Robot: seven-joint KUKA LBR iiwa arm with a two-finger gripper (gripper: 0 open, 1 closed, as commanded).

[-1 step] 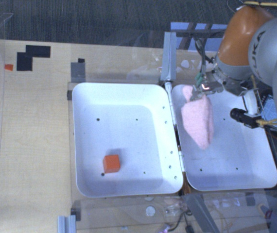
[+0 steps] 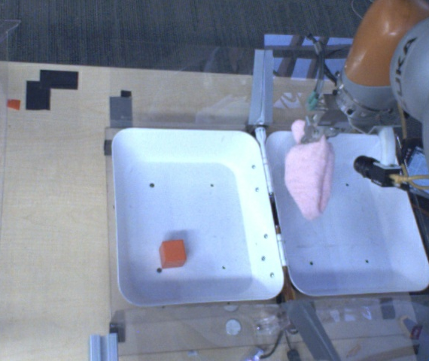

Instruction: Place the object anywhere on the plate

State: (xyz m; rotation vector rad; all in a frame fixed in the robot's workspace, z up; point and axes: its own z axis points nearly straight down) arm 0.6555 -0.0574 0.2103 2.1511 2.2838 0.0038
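Your pincer is pinching the soft pink cloth by its top, cloth dangling over the right shallow white bin, nr its left rim. Rest of that bin is lying open. Left white bin is holding a small orange block, w/ room around it.

Small orange block low in the left white bin

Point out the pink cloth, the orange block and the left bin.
pink cloth (image 2: pixel 310 175): camera view, middle of the hanging fabric.
orange block (image 2: pixel 173 253): camera view, top face.
left bin (image 2: pixel 192 164): camera view, bare floor near its far wall.
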